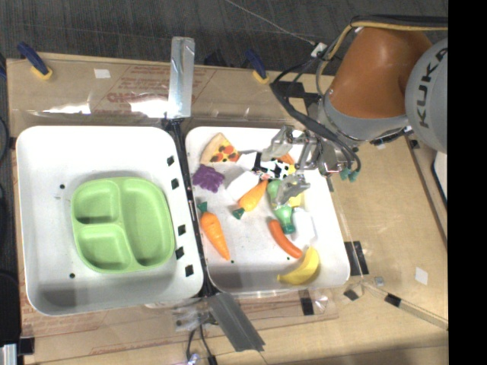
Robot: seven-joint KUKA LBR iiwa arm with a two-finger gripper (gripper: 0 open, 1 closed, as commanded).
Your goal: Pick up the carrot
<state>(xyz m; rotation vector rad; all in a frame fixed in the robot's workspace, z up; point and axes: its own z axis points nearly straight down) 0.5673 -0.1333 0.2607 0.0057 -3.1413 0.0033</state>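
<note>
The gripper [293, 179] hangs low over the right bin's [327, 268] upper right part, just above a cluster of toy food, so whether it is wide or narrow I cannot tell. The carrot [214, 233] lies free at lower left of that bin (two similar ones sit nearer the middle), well apart from the gripper.

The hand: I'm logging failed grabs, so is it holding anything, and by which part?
Cannot be told: the hand sits low among the toys in the right bin, its tips hidden in clutter.
</note>
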